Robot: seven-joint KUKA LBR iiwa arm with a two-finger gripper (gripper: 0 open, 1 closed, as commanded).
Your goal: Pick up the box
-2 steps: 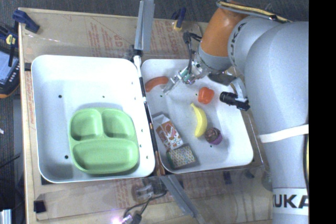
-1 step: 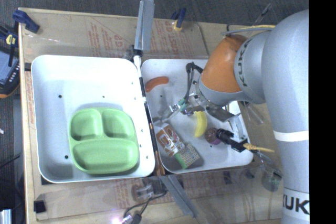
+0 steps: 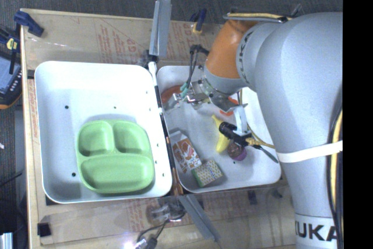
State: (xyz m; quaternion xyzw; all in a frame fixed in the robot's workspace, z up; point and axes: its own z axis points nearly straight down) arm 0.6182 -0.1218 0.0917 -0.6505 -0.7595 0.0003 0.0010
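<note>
Here, your box (image 3: 185, 154) lies flat against the left wall of the right bin (image 3: 265, 175), a patterned block (image 3: 208, 172) just beside it. It's likely light, stiff card: grip its 2 long edges. The gripper (image 3: 187, 94) hovers near the bin's far end, grip state unclear.

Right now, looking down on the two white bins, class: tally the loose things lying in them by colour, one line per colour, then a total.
Green: 2, the divided tray and the speckled block
Yellow: 1, the banana-like piece
Printed brown and white: 1, the box
Dark purple: 1, the round piece
Total: 5
</note>
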